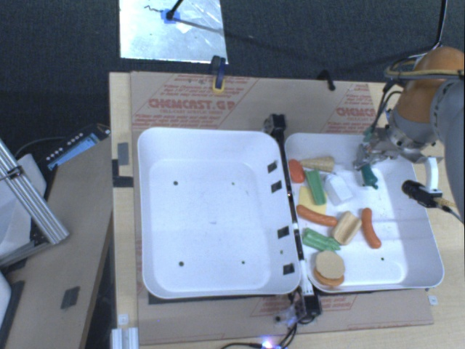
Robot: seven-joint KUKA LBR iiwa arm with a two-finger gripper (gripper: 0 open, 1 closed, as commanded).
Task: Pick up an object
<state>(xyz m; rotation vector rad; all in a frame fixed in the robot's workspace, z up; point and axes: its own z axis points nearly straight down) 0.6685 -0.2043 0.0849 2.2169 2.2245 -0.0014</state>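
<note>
While the claw (369,167) hangs over the far side of the right bin (418,267), I cannot tell its state. Toy foods crowd the bin's left half: a burger (329,267), a hot dog bun (346,227), sausages (371,227), green pieces (315,187).

Both bins look like smooth moulded plastic, white, slight sheen: left bin (211,217), right bin (407,257). Bench top (240,97) under them reads as matt brown board with red printed lettering. Toy food in the right bin is glossy plastic: burger (329,267), orange sausage (371,227), green pod (320,239), yellow-green piece (316,187). Upper left of frame: crinkled shiny sheet (174,20), foil or film, can't tell which. Surrounding floor (58,64) looks like dark rough carpet. Far left: ridged metal extrusion (29,198), satin finish. Arm shell (436,86) smooth, orange part semi-gloss.
</note>
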